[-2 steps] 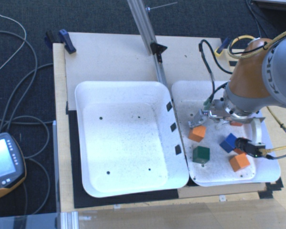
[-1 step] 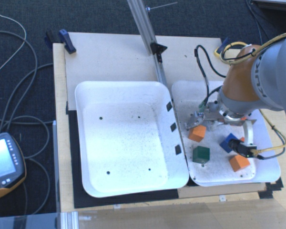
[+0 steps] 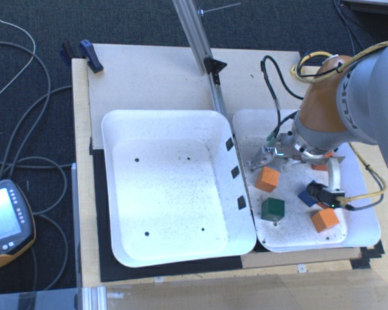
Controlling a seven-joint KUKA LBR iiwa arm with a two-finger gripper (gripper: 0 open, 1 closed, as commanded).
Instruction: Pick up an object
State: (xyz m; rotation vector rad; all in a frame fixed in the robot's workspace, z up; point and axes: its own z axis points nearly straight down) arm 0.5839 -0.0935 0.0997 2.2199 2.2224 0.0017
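Blocks lie in the right bin (image 3: 355, 234): two orange ones (image 3: 268, 179) (image 3: 324, 220), one green (image 3: 273, 209), one blue (image 3: 308, 194). The tool (image 3: 269, 156) hangs just above the nearer orange block; its grip state cannot be told.

Right bin (image 3: 291, 237): orange block (image 3: 268, 179) tilted near the centre, green block (image 3: 273, 209) just below it, second orange block (image 3: 324, 219) lower right, blue piece (image 3: 307, 196) between them.
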